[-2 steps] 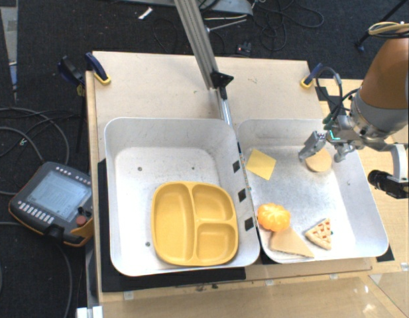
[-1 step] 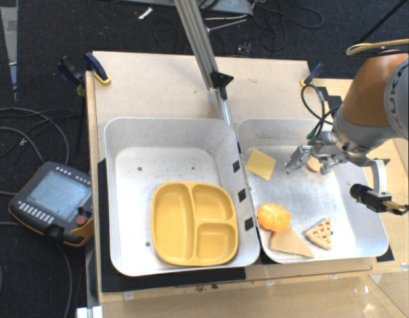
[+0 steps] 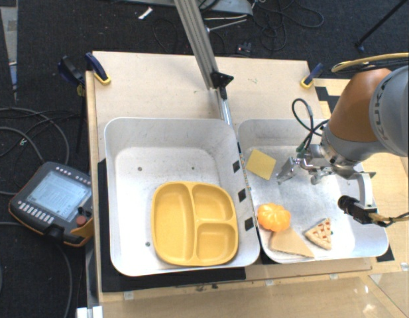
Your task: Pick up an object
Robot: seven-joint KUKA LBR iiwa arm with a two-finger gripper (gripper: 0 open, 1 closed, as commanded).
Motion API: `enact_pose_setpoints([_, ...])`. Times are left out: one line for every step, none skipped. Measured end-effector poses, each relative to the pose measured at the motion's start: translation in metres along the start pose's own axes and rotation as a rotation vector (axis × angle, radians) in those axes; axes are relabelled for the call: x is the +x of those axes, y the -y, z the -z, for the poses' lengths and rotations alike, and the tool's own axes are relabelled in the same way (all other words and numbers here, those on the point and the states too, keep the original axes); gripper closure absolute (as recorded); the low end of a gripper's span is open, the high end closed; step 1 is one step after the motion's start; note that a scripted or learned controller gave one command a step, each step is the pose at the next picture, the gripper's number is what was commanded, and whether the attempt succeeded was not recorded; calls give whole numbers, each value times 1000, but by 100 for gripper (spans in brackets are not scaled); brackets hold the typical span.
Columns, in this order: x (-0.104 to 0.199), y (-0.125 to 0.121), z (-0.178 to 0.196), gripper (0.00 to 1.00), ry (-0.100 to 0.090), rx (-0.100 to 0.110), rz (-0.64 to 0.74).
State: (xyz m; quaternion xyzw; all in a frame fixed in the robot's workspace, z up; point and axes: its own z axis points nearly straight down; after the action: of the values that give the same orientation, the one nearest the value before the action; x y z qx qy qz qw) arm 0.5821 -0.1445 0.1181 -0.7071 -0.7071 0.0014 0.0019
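The arm runs off the frame's right edge, its gripper too small to read, and the orange object overlaps the tan wedge.

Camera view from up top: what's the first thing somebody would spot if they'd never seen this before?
Probably the big yellow divided tray, lying alone in the left bin. Next comes the robot arm, grey and orange, reaching in from the right so that its gripper hangs over the right bin. Below it lie toy foods: a pale yellow square, an orange, a tan wedge and a pizza slice.
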Motion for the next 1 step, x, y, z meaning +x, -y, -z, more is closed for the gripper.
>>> enact_pose_setpoints([1,0,-24,0,1,-2,0])
